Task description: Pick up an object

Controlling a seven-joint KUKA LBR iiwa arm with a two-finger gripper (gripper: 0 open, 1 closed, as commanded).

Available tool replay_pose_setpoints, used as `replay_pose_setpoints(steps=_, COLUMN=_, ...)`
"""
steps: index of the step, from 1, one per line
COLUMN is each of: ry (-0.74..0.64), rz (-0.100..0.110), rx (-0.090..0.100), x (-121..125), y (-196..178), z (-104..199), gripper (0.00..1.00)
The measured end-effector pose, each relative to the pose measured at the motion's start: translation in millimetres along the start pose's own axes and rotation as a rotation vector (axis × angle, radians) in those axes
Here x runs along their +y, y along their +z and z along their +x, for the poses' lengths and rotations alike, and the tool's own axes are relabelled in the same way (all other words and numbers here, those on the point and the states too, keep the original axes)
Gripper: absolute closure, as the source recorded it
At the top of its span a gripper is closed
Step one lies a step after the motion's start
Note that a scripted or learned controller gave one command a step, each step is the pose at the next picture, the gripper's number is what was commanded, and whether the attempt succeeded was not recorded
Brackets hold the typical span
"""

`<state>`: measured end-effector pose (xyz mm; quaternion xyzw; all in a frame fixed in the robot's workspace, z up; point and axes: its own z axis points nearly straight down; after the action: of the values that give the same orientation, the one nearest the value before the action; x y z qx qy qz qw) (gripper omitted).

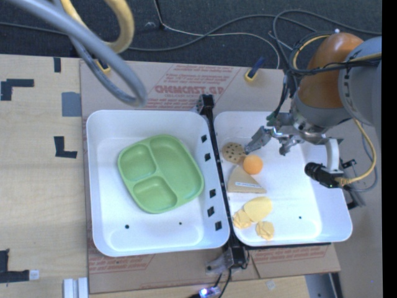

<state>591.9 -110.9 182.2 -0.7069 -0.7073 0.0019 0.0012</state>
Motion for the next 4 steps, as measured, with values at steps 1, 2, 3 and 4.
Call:
replay_pose_setpoints(steps=1, ry=0.000, rz=0.001, rx=0.000, x=-8, y=49, z=-5, gripper=0.00)
replay_pose_setpoints(steps=2, ry=0.002, rz=-0.010, rx=0.003, x=-5, y=96, z=-4, gripper=0.00)
replay_pose_setpoints(steps=3, ry=-0.003, rz=-0.010, rx=0.003, x=-5, y=85, z=-2, gripper=1.00)
replay_pose_setpoints(steps=4, ry=-0.001, rz=-0.005, rx=0.001, x=-7, y=23, z=0, gripper=1.00)
